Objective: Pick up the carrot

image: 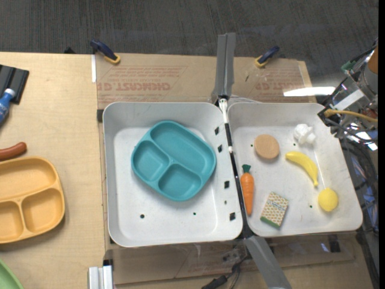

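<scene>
The gripper (355, 95) is at the bin's far right corner; whether it grips anything, I cannot tell. The carrot (247, 187) lies well away, against the opposite wall (236, 179), which may block one side of a grasp.

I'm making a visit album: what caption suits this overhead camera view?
A carrot lies by the left wall of the right bin, near a banana and lemon; a teal plate fills the left bin.

Orange carrot (247, 189), yellow banana (304, 165), teal plate (174, 160), white bins (114, 179)
</scene>
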